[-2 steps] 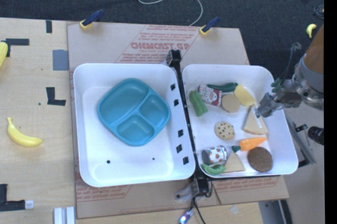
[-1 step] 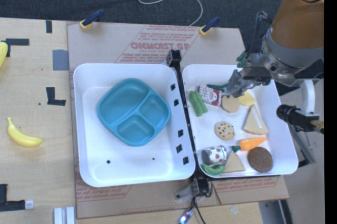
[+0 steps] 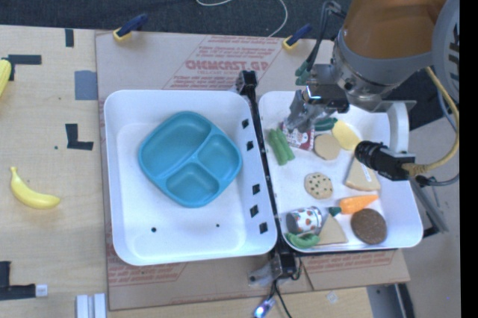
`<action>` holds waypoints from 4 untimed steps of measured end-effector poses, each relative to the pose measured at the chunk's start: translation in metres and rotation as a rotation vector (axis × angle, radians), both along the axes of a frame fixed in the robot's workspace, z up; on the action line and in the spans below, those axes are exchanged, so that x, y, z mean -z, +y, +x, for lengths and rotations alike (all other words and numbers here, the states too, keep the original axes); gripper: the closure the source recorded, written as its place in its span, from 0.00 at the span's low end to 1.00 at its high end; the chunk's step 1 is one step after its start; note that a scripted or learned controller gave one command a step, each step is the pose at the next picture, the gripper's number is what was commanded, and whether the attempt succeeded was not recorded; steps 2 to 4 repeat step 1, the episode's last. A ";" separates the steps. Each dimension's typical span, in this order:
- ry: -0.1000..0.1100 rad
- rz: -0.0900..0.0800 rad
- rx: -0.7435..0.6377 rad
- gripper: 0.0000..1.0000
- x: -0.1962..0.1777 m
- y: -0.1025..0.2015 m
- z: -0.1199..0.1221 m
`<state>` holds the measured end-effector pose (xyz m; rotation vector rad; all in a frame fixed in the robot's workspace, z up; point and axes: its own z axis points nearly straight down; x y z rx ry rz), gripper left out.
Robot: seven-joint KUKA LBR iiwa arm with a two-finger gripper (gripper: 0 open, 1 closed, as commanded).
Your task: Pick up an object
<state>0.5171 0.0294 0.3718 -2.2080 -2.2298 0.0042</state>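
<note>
- Grey-orange arm: I've put the gripper (image 3: 305, 121) low over the right bin's (image 3: 407, 234) far-left corner, where toy food clusters; can't tell the jaw state.
- Likely target: small red-white packet (image 3: 301, 138) just under it, touching the green pods (image 3: 281, 145).
- Left bin (image 3: 119, 182) holds a blue divided plate (image 3: 190, 157).

robotics lab; cardboard-covered bench (image 3: 224, 63); clamps (image 3: 131, 26); taped marks (image 3: 75, 136); toy food (image 3: 318, 185)

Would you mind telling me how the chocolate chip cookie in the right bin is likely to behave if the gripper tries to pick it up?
The cookie looks flat and thin, so fingers may struggle to get under it. It appears to be rigid toy food, probably light, and may slide on the smooth bin floor.
</note>
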 end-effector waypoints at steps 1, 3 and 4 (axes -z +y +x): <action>-0.003 -0.001 0.000 1.00 -0.059 0.066 -0.028; -0.003 -0.001 0.000 1.00 -0.059 0.066 -0.028; -0.003 -0.001 0.000 1.00 -0.059 0.066 -0.028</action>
